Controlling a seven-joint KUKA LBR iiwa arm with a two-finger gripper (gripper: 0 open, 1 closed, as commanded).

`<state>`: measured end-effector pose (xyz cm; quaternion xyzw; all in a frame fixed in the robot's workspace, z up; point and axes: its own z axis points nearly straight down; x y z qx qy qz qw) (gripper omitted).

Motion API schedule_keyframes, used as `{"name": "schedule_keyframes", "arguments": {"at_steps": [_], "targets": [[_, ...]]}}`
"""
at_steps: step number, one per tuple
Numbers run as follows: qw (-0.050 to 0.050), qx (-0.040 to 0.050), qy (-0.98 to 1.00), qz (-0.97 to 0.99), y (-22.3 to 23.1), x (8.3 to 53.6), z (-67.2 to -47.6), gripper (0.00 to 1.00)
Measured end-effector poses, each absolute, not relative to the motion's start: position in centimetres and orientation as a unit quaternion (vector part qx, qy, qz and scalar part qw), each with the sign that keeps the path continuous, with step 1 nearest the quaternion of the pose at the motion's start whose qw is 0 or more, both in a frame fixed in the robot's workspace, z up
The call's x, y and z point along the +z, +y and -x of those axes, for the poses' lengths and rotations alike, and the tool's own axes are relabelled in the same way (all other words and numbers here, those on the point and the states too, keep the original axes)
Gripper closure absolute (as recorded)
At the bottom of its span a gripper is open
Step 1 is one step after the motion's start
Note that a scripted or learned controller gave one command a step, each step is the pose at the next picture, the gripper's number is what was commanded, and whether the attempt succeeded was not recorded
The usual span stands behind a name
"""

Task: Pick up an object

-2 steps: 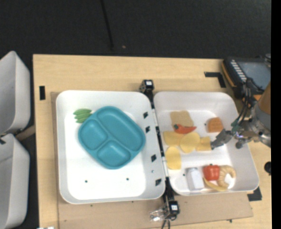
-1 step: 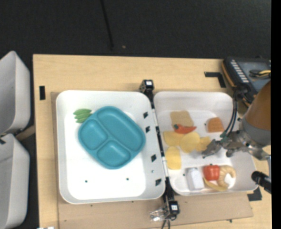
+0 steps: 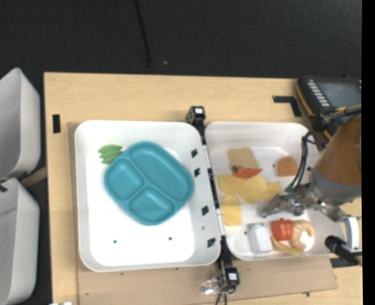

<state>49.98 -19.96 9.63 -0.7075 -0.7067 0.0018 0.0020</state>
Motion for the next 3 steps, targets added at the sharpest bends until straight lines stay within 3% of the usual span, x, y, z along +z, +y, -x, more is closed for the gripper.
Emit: {"name": "schedule_keyframes", "arguments": {"at_steps": [1,2,3], "targets": [[0.001,0.0008,-0.705,0.709,-20.1,10.7,-50.1,1.0],[-0.001,-0.0003,-0.706,0.709,-20.5,15.0,-49.5,1.0],[-0.002,-0.0005,-0.708,0.706,-20.1,19.6,-50.4,1.0]]}}
